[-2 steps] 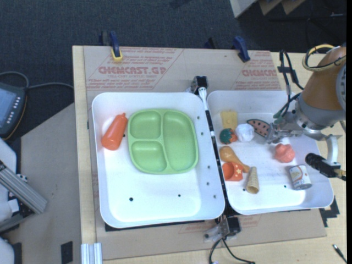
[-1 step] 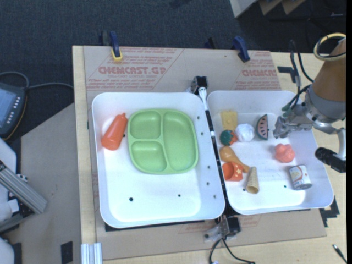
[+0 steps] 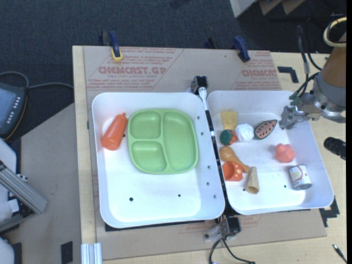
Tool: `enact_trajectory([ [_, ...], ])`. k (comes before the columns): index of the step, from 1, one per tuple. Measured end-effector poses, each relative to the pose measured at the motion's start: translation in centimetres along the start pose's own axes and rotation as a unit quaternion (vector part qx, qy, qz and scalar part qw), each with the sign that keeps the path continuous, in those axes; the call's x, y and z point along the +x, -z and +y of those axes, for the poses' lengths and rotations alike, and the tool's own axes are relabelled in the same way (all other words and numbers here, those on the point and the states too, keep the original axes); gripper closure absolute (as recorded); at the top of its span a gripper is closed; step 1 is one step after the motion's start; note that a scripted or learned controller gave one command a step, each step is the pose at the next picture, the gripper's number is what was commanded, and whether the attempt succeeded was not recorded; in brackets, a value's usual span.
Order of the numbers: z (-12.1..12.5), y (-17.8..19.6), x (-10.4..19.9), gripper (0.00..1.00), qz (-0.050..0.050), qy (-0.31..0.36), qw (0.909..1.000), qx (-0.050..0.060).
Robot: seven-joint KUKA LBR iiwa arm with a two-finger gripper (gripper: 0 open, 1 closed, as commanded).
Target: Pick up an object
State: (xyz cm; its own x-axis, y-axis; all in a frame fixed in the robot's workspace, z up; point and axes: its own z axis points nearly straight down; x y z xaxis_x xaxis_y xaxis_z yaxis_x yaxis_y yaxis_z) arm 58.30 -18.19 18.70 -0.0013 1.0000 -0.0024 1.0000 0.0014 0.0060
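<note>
Brown board: bench [image 3: 165, 65] top w/ red print, clamped at the far edge, prob so it won't shift under the bins.
Left bin [image 3: 115, 202]: shallow white, holds 2 things; you'd treat it as the drop side, tho that's my guess.
Right bin [image 3: 275, 202]: white, butted against the left one; the small stuff sits here, all w/in arm reach from the right.
Green plate [image 3: 163, 140]: 3 compartments, flat in the left bin, towards its far half.
Arm [image 3: 334, 76]: grey/orange, comes in over the right bin's far right corner.
Orange bottle [image 3: 114, 131]: lying down, just beside the plate's left rim.
Gripper [image 3: 288, 117]: low at the bin's far right, nothing visible in it; can't tell how wide the jaws stand, too small/blurred.
Orange toy [image 3: 232, 158]: carrot-like, w/ a red piece at its near end.
Cone [image 3: 252, 179]: tan, lying on its side, touching that red piece.
Pink lump [image 3: 284, 152]: round, soft-looking, alone in open floor, so an easy target for you.
Brown oval [image 3: 265, 128]: dark, speckled red, tilted; nearest thing to the gripper, so likely the pick.
Can [image 3: 298, 176]: small, silver w/ label, on its side near the right wall.
Yellow block [image 3: 229, 119]: pale, near the divider.
White ball [image 3: 244, 132]: btw the block and the oval.
Green ball [image 3: 226, 137]: smallest, teal, touching the orange toy's top.
</note>
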Motion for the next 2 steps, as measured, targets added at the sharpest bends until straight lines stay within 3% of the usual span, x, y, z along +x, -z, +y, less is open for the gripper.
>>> enact_trajectory([
  [1, 0.2, 4.1, 0.0, 1.0, 0.0, 0.0, 1.0, 0.0],
  [2, 0.2, 3.0, 5.4, 1.0, 0.002, 0.002, 1.0, 0.004],
])
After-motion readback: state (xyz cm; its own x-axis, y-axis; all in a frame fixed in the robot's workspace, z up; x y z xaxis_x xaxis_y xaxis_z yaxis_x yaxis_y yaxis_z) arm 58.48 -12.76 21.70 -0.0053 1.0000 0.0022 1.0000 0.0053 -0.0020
